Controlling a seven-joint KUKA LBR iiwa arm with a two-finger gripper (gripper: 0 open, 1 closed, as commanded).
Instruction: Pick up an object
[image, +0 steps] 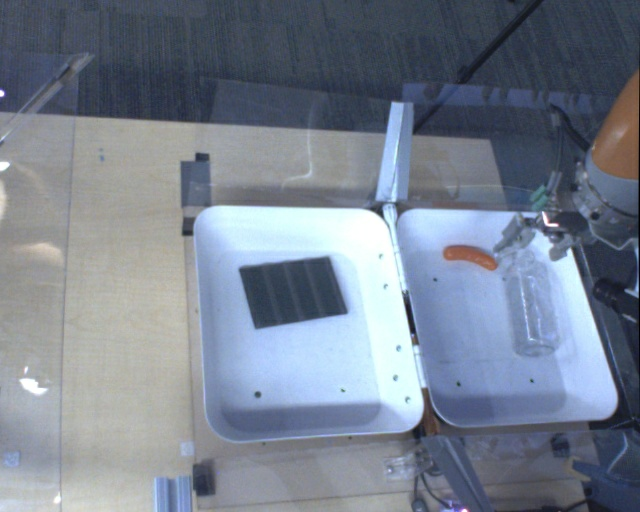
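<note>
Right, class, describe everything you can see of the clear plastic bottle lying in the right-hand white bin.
The clear plastic bottle is see-through and colourless, so the floor of the right-hand white bin shows through it. It lies on its side, running from the bin's far right part toward the near edge. Its far end sits by the two-finger gripper. The small orange sausage-shaped object lies to its left; whether they touch is unclear.

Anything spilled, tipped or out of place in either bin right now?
Nothing spilled. The clear bottle lies on its side in the right bin, beside the orange sausage-shaped piece. The dark ribbed pad lies flat, slightly askew, in the left bin.
</note>
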